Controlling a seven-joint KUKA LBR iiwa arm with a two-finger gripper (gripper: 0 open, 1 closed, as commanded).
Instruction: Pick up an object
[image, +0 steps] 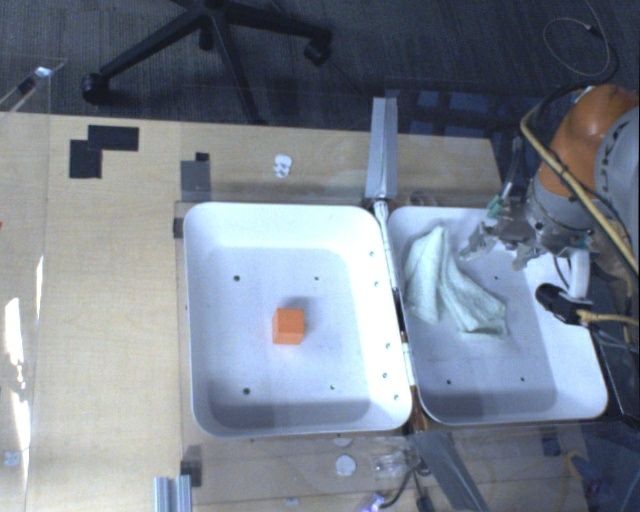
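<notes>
RISK: snagging only a fold of the crumpled white cloth (447, 283) and dropping it on lift, limp fabric sliding free | CLAW: gripper (497, 243) over right bin (570, 395), at cloth's 2 o'clock corner; opening impossible to tell, contact with cloth unclear | OBJECTS: cloth left-centre in right bin; orange cube (289, 326) mid left bin (215, 300), well apart at 9 o'clock
</notes>
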